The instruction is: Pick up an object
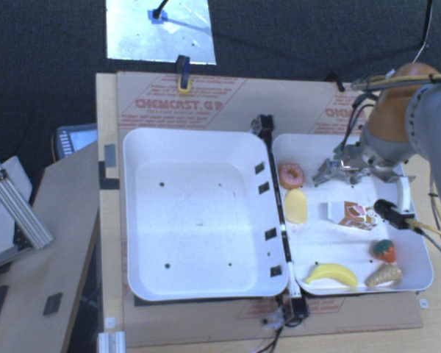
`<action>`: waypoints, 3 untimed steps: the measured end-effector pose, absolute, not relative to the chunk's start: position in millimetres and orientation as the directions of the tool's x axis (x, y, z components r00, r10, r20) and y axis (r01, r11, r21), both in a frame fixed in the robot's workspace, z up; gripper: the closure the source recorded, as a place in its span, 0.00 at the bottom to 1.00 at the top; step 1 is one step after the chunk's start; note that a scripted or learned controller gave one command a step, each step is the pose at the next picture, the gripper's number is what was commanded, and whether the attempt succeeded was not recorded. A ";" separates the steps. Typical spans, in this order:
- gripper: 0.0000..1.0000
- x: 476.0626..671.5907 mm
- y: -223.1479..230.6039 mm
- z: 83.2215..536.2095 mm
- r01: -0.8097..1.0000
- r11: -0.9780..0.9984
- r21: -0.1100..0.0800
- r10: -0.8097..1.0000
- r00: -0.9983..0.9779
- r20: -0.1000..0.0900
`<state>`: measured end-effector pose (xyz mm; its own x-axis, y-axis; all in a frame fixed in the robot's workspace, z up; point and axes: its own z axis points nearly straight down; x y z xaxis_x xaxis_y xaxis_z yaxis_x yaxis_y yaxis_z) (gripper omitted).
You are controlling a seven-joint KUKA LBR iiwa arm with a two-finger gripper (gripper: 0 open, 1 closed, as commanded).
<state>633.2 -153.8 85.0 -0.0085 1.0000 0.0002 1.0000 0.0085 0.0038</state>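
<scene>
The right bin (303, 143) holds several objects. A pink-frosted donut (291, 174) lies at its left side, with a yellow lemon-like piece (295, 206) just below it. A small white printed carton (353, 214) sits mid-bin. A red strawberry-like item (384, 251), a tan cone-shaped pastry (383, 275) and a yellow banana (332, 274) lie along the front. My gripper (336, 172) hangs over the bin's back half, right of the donut and above the carton. Its metal fingers are spread open with nothing between them.
The left bin (198, 219) adjoins the right one along a black-clipped divider (272, 197). Both rest on a cardboard sheet (228, 98). The grey arm with its orange band (400, 109) comes in from the right, above the right bin's back corner.
</scene>
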 end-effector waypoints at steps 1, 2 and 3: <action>0.00 595.2 -210.3 84.5 1.000 -0.004 0.000 1.000 0.004 -0.002; 0.00 605.4 -147.0 84.2 1.000 0.009 0.001 1.000 -0.009 0.002; 0.00 652.5 -96.6 85.3 1.000 0.010 -0.002 1.000 -0.010 -0.003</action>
<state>652.5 -96.6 85.3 -0.0099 0.9999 -0.0035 0.9999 0.0099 -0.0021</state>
